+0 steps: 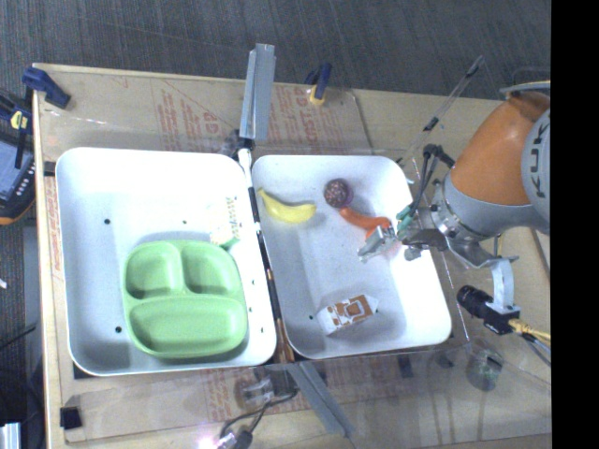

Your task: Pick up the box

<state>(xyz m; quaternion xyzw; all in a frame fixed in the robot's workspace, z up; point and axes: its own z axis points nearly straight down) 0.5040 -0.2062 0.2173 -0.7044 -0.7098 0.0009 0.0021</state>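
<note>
Plywood counter [168, 402] carries two white bins. Nearest in the right bin [426, 330] lies the small carton box [347, 314] on its side. Farther in, the end effector [372, 247] hangs open, holding nothing, beside an orange carrot [363, 218]; beyond, a banana [287, 210] and a dark plum [337, 192].

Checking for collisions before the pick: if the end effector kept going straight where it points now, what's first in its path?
Likely the orange carrot just ahead of the end effector; depth is unclear, so it might pass above. The box lies off that line.
</note>
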